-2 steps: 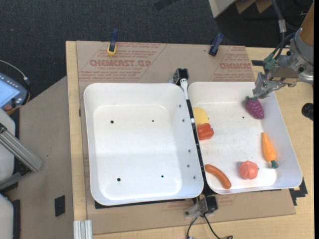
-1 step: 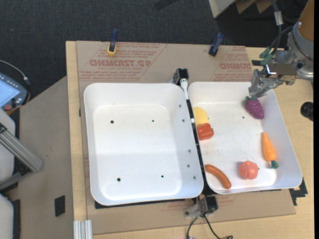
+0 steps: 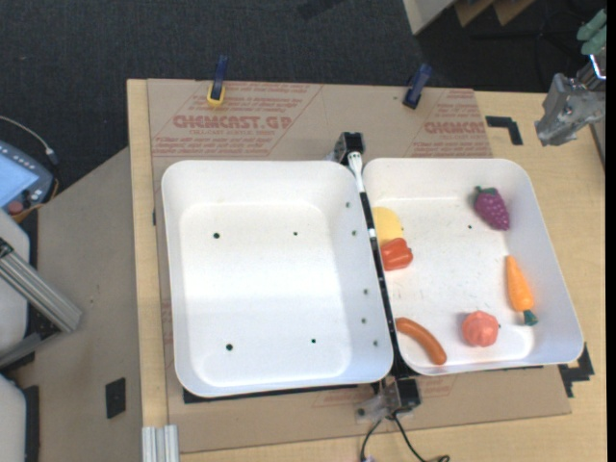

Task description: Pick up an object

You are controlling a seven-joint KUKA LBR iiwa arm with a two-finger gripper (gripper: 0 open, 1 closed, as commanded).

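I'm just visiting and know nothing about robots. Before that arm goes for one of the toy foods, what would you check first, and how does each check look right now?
1. Something to pick: ok. The right bin holds grapes, a carrot, a peach, a sausage, and yellow and red pieces.
2. Gripper clear of the bin: ok, it sits beyond the far right corner.
3. Nothing held already: cannot tell.
4. Easy target: ok, the grapes lie alone.
5. Awkward targets: not ok, the yellow and red pieces touch and lie against the bin wall.
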